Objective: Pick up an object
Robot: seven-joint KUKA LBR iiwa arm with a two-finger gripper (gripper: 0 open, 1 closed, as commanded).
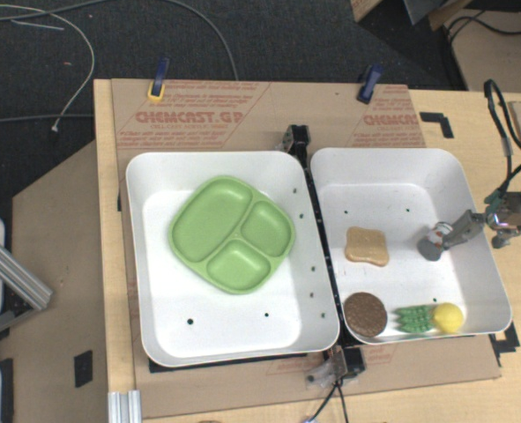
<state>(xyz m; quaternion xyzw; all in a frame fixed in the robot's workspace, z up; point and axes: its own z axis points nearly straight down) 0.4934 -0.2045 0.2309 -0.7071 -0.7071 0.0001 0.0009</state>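
The right bin (392, 170) holds several small objects. A tan toast-shaped piece (366, 246) lies near its middle left. A brown round disc (365, 314) sits at the front left corner. Beside it along the front wall are a green ridged item (413, 319) and a yellow ball (449, 317). A grey elongated object (442, 236) rests against the right wall, tilted up toward the rim. In the left bin (154, 254) lies a green divided plate (232, 233).
Cables and a small metal fixture (504, 211) sit just outside the right bin's right rim. A black clamp (296, 137) stands between the bins at the back. Two blue clips (159, 77) hold the cardboard's far edge.
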